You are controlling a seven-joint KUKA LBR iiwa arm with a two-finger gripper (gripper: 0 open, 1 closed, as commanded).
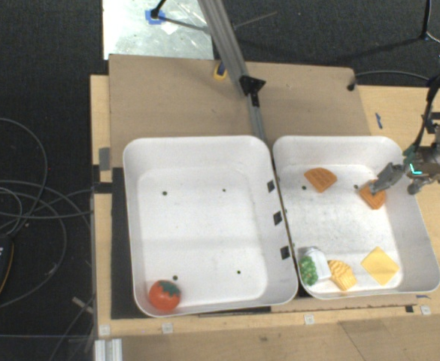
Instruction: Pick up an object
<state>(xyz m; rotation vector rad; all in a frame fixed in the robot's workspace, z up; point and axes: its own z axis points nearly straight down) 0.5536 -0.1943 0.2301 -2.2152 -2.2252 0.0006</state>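
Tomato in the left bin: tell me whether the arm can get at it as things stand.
Probably yes. The tomato lies alone in the near corner of the left bin, nothing over it. The gripper is across in the right bin, so it is a long reach.

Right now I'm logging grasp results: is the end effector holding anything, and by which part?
It cannot be told. The end effector sits at the orange piece in the right bin, but no grip on it is visible.
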